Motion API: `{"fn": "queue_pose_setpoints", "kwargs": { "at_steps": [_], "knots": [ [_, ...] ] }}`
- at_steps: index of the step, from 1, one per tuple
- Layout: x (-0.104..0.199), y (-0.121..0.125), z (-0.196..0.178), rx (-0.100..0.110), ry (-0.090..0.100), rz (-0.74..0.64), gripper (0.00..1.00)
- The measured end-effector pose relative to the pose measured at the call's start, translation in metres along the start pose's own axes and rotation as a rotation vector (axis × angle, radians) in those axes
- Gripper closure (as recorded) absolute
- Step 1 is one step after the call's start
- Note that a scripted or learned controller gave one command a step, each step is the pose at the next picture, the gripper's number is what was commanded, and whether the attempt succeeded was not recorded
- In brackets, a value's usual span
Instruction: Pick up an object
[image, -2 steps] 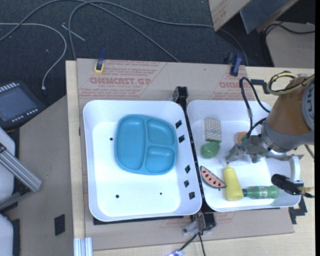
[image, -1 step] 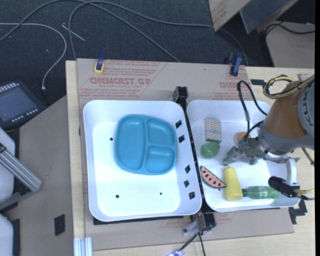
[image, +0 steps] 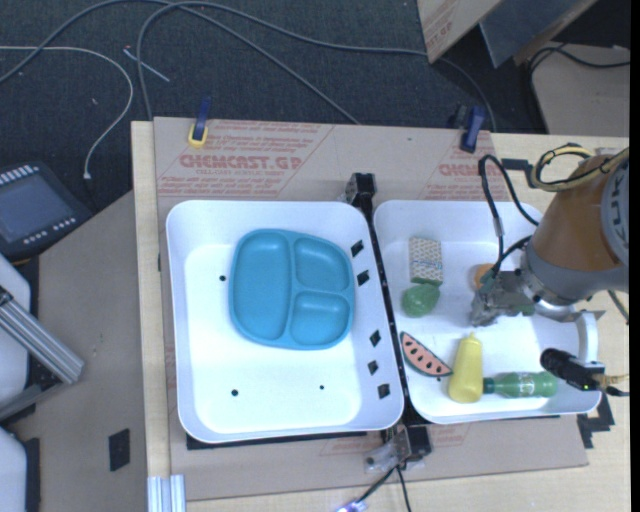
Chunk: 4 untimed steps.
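Centrally, glossy divided blue tray (image: 292, 289).

Claw (image: 487, 308) low in right bin (image: 450, 222), near yellow bottle (image: 465, 369) and green bottle (image: 520, 384).

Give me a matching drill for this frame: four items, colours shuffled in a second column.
Items:
1. tray
2. bottle
3. watermelon slice
4. mustard bottle

Colours:
A. yellow
B. red with a green rim
C. blue
D. green

Pairs: 1-C, 2-D, 3-B, 4-A
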<state>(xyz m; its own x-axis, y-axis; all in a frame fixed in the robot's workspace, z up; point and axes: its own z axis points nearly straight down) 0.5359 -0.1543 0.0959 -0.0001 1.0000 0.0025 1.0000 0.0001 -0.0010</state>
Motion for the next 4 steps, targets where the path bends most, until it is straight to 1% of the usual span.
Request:
{"fn": "queue_pose_setpoints", "kwargs": {
  "at_steps": [1, 2, 3, 4],
  "knots": [
    [0.003, 0.011, -0.058, -0.007, -0.004, -0.001, 1.00],
    [0.006, 0.011, -0.101, -0.007, -0.004, -0.002, 1.00],
    [0.012, 0.017, -0.163, -0.009, -0.004, -0.002, 1.00],
    [0.062, 0.027, -0.169, -0.004, -0.001, -0.006, 1.00]
  ]
}}
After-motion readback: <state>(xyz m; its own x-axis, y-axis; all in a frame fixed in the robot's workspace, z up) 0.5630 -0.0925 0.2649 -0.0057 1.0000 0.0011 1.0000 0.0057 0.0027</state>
